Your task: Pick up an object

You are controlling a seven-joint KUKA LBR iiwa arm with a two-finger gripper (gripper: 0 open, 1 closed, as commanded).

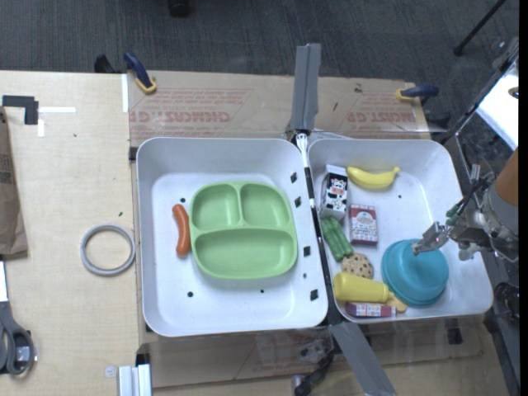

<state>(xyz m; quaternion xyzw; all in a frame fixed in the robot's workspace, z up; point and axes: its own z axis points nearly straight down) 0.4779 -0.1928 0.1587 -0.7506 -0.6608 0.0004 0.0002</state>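
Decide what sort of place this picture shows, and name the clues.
Probably a robot-grasping test bench: two shallow white plastic bins clamped to a wooden table, toy food such as a yellow plastic banana, and a grey metal pincer over the right bin.

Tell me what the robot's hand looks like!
The gripper is small and made of silvery grey metal, with thin pointed fingers. Behind it sits a chunky grey metal wrist block, and a bit of orange shows higher up the arm at the picture's right edge.
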